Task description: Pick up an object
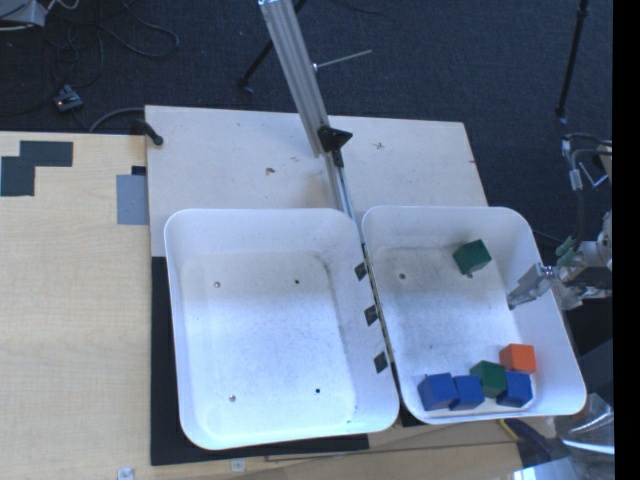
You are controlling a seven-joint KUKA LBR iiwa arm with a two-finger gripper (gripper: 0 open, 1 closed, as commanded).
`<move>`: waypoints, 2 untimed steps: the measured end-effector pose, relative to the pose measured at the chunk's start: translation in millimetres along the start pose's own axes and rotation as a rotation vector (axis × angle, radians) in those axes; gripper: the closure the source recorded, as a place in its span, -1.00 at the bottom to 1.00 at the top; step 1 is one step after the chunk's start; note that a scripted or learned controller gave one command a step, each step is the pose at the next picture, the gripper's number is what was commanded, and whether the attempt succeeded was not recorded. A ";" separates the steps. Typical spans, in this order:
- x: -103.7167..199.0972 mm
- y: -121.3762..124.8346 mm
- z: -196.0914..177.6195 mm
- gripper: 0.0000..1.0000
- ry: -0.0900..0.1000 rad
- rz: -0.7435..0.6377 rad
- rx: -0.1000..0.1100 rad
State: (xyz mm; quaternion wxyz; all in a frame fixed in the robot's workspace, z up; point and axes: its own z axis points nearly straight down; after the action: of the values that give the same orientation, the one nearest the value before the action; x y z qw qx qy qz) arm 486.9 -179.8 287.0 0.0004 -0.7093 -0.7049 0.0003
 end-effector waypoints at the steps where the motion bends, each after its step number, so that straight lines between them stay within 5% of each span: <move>1: -0.3 0.2 -9.6 1.00 0.000 -0.001 0.000; 2: -0.5 0.2 -9.2 -1.00 0.000 0.000 0.001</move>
State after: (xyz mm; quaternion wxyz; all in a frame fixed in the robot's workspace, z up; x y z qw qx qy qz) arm 487.1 -180.3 296.2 0.0007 -0.7093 -0.7049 0.0005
